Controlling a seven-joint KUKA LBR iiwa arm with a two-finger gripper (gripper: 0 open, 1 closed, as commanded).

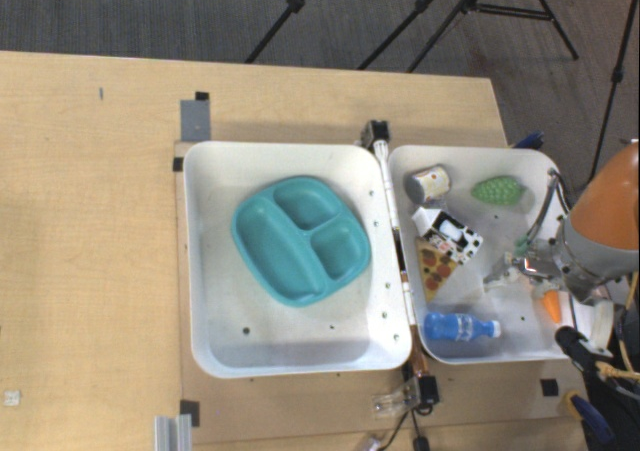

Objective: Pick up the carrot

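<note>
Nearest the camera, the blue bottle (461, 327) is lying on its side along the front wall of the right bin (480, 354). Just right of it and slightly farther back, the carrot (551, 306) is showing as a small orange sliver against the bin's right edge, partly covered by the arm.

Risk, as I'm reading it: the carrot is sitting tight against the wall, so a finger may be landing on the rim or nudging it further into the corner instead of straddling it. Closing on nothing looks likely. The bottle is close enough to get bumped too.

The gripper (519, 269) is hanging over the bin floor just left of the carrot, not over it, with the wrist coming in from the right and the orange band (610, 207) above. Fingers are too blurred and thin here; I can't tell whether they're apart or together. Nothing is visible between them.

Farther back from the carrot: patterned packet (445, 244), then a small tan cup (429, 182) and green object (497, 190) at the back wall. The teal plate (300, 237) is sitting in the left bin (210, 269), well apart.
</note>
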